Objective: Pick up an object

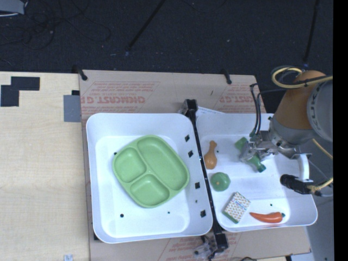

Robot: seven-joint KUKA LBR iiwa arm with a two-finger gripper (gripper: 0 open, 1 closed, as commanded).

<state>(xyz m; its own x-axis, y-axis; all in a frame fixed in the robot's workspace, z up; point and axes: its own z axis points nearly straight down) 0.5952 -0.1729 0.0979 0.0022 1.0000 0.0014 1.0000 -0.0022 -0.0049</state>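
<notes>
My gripper (254, 155) hangs low over the upper middle of the right bin (304, 213), reaching in from the right. A small green block (241, 143) lies just to its upper left, close to or touching it. A small teal piece (261, 167) shows right under the gripper's lower edge; I cannot tell whether it is held. Further left in the same bin lie an orange gourd-shaped toy (211, 153) and a green round fruit (219, 181). Near the front lie a patterned little box (236, 207) and a red chili pepper (266, 217).
The left bin (109, 222) holds a green divided plate (150, 170). A black divider rail (199, 167) runs between the two bins. Pale bench surface (38, 173) stretches to the left.
</notes>
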